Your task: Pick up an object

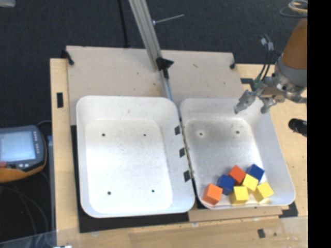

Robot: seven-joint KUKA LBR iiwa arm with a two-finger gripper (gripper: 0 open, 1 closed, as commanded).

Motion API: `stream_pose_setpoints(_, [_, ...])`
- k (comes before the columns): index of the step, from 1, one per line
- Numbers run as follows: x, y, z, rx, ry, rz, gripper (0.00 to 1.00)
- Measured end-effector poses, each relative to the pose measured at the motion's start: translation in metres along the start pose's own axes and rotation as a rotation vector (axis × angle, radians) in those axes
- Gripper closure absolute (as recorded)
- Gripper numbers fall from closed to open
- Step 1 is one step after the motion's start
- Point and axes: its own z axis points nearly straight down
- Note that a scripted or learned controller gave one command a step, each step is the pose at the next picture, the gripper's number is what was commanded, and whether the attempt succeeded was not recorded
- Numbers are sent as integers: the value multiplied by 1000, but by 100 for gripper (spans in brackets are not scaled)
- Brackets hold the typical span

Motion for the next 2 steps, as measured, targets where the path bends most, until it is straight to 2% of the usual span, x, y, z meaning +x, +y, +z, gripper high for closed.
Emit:
stream_pose_setpoints(1, [32,-109,-53,-4,3,10,0])
stream_pose_setpoints(2, [42,-42,91,4,2,6,0])
